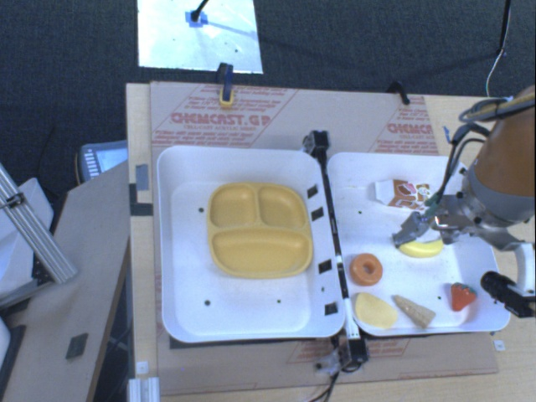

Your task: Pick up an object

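Right now the banana (421, 248) looks the likeliest target: it lies on the floor of the right bin (352, 182), near that bin's middle, curved and flat on its side. The gripper (416, 229) sits directly over its upper left end, touching or nearly so, and whether the fingers stand wide or closed on the fruit I cannot tell, since the wrist and its cables cover that spot. The low, slanted pose of the arm suggests a reach downward for a grasp, though nothing shows the banana lifted off the floor.

Around it the other pieces lie loosely scattered, which I judge leaves room for an approach from above. A small printed packet (402, 193) lies just behind the gripper, toward the far wall. An orange doughnut (366, 269) rests to the left of the banana, apart from it. Nearer the front wall lie a pale yellow chip-like piece (375, 310), a tan wedge (414, 311) just beside it, and a strawberry (462, 296) further right. None of these touches the banana, so none seems to block it; the packet is the closest neighbour to the fingers.

In the left bin (180, 308) a yellow divided tray (258, 229) sits alone at the centre, well apart from the work.
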Controlling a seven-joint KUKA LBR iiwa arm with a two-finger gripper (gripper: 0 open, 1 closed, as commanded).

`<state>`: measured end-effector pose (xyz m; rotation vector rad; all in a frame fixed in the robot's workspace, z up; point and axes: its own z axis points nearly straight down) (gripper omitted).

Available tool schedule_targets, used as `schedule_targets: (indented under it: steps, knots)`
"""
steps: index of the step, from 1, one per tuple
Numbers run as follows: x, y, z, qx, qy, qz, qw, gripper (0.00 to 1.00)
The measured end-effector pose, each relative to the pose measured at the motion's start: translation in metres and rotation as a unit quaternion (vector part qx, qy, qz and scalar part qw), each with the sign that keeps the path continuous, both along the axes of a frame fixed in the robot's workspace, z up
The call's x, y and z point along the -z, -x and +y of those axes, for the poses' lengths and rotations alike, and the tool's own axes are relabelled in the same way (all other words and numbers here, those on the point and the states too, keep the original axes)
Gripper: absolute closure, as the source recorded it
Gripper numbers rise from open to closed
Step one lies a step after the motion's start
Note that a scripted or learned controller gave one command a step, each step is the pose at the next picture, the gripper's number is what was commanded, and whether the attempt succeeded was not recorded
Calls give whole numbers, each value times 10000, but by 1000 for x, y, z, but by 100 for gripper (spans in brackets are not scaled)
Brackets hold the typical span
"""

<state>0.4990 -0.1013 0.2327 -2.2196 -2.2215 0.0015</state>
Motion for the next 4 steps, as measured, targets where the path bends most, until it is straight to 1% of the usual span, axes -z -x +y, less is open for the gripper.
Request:
schedule_targets:
  steps: [1,2,3,4]
  knots:
    - [43,-1,-4,3,-5,8,10000,0]
    - [94,3,6,-1,-8,13,10000,0]
    - [81,2,5,3,3,-19,10000,100]
    - [21,7,6,-16,8,-47,10000,100]
